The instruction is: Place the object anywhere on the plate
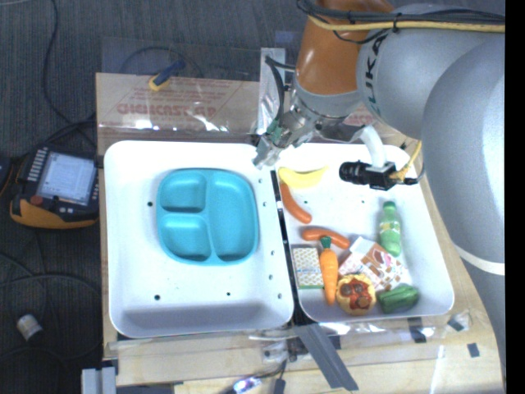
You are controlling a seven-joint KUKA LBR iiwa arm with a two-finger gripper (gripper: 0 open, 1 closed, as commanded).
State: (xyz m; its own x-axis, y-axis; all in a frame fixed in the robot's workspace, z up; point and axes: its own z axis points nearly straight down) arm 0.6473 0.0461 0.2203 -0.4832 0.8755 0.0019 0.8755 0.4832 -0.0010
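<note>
The gripper (267, 151) is poised over the bins' divide, just right of the empty plate (207, 215); its opening cannot be told. Toy food (328, 271), right of the plate, must be gripped squarely first.

We see a smooth, matt blue plastic plate (207, 216) in the left of two glossy white plastic bins (131, 302). In the right bin (435, 261), the toy carrot (329, 271) and green bottle (390, 228) look like shiny plastic. At upper left lies brown cardboard (176, 101). The arm's orange band (332, 43) gleams above its satin grey shell (459, 72).
</note>
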